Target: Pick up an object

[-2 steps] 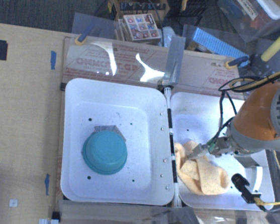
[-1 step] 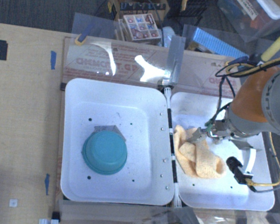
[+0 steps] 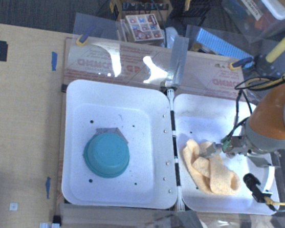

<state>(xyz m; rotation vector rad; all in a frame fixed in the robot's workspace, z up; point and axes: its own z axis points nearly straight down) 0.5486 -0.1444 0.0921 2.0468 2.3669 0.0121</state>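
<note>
A crumpled yellow cloth [image 3: 209, 168] lies in the right bin [image 3: 204, 118], toward its front. My gripper [image 3: 211, 150] is low over the cloth's upper edge, reaching in from the right and touching or nearly touching the fabric. A teal bowl [image 3: 107, 154] sits upside down in the left bin [image 3: 82, 103], on a small grey patch.
A clear plastic wall [image 3: 138, 66] stands behind both bins, with a metal post [image 3: 178, 58] at the middle. The ridge between the bins [image 3: 172, 140] runs just left of the cloth. Boxes and clutter lie beyond the wall.
</note>
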